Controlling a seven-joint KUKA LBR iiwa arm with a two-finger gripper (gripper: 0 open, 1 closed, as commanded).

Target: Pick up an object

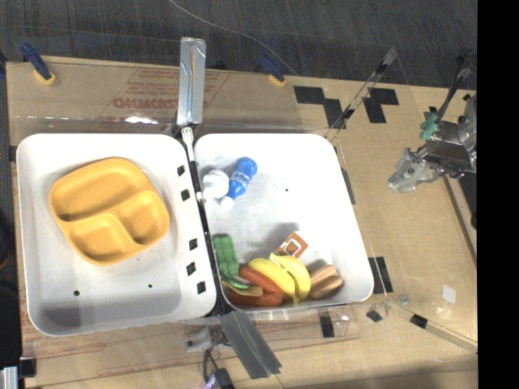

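The right bin (324, 185) holds a blue and white bottle (231, 178) near its back left. A pile at its front holds a yellow banana (285, 274), a red piece (261, 283), a green leafy item (226, 259), a brown bun (326, 281) and a small orange and white box (293, 245). My gripper (408, 176) hangs over the bench to the right of this bin, well apart from every object, with nothing seen between its fingers.
The left bin (32, 241) carries a yellow divided tray (109, 207). A metal post (191, 79) stands behind the divider between the bins. Black markers lie on the bench at the back right (340, 100).
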